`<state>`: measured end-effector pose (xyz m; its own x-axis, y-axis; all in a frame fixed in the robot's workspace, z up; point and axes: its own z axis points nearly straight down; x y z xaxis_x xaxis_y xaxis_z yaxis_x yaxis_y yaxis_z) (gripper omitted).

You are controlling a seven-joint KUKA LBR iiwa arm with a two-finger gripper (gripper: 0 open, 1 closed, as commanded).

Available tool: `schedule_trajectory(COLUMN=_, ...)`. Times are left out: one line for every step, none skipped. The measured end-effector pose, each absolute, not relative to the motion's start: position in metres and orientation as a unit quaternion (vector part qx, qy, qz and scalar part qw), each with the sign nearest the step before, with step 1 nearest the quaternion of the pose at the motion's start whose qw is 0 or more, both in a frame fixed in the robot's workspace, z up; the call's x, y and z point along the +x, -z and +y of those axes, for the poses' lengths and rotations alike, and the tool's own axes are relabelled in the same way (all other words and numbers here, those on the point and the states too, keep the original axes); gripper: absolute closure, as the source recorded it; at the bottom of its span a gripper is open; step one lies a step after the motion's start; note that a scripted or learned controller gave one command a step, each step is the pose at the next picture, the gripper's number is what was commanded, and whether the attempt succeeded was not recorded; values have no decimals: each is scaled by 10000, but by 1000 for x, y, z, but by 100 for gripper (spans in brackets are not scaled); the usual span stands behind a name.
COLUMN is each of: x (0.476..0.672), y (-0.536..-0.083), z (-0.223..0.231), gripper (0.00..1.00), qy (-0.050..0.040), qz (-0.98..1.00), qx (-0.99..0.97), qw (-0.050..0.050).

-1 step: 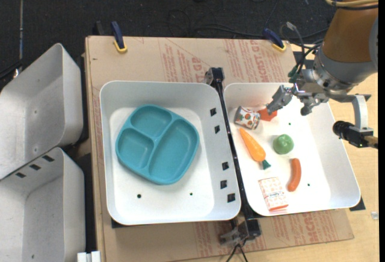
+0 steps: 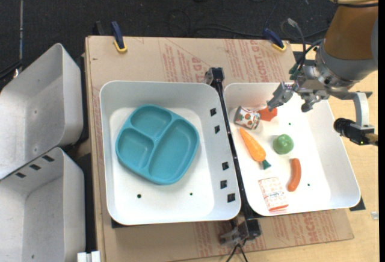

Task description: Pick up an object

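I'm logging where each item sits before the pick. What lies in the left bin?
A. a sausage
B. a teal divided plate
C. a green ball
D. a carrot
B: the teal divided plate lies alone in the left bin, while the carrot, green ball and sausage lie in the right bin.

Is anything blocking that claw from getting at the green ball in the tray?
Nothing visible does. The gripper hovers at the right bin's upper part, and bare white floor lies between it and the green ball. The carrot lies off to the ball's left.
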<state>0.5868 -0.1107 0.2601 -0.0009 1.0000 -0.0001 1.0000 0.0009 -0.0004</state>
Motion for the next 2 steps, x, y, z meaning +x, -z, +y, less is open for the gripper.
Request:
schedule_trajectory(x=585, y=-217, z=-108, gripper=0, qy=-15, qz=-7068, qx=-7074, qw=17)
schedule_trajectory(x=591, y=-167, z=-100, gripper=0, qy=-14, qz=-7077, qx=-7065, qw=18)
